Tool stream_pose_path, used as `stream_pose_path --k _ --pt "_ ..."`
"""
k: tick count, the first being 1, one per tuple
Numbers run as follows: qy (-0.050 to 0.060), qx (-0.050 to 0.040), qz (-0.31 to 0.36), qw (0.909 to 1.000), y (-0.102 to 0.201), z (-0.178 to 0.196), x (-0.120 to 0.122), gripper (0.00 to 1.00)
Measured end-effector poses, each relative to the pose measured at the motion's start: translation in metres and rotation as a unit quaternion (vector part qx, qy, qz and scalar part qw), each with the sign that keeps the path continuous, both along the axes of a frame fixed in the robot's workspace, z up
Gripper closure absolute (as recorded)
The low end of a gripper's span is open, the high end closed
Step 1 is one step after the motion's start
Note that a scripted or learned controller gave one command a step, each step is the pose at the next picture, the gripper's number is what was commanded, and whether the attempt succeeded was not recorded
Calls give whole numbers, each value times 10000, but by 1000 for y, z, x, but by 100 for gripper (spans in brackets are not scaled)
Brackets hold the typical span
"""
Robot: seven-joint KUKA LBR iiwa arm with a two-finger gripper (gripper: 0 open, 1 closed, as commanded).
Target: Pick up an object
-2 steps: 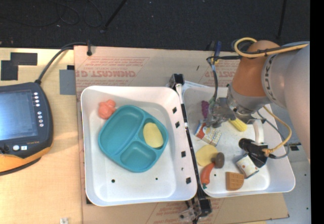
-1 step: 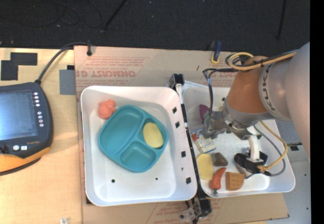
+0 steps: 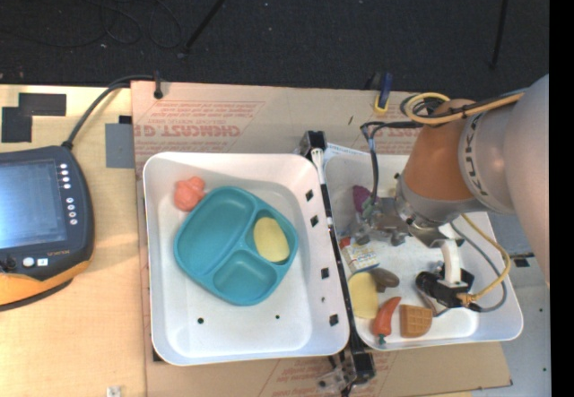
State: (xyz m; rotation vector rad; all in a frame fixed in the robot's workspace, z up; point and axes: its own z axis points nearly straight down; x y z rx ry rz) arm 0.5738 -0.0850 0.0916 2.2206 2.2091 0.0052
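Surface: cardboard sheet [image 3: 224,117] on wooden bench [image 3: 54,315], black floor behind | Left bin [image 3: 170,332]: teal tray [image 3: 220,265] holding yellow piece [image 3: 272,239], pink toy [image 3: 188,194] beside | Right bin [image 3: 502,323]: toy food — carrot [image 3: 386,316], waffle [image 3: 415,321], yellow lump [image 3: 363,294]; arm [image 3: 466,162] overhead | Gripper [image 3: 377,229]: low over right bin, open or closed cannot tell | Handheld screen [image 3: 40,216] left | Writing: cardboard print unreadable
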Motion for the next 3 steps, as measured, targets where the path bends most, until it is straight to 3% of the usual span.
stream_pose_path --k 1,2,3 --pt "31 4 44 10000 -12 0 74 0" --pt "20 -37 28 10000 -17 11 72 100" --pt "43 36 40 10000 36 101 1 100"
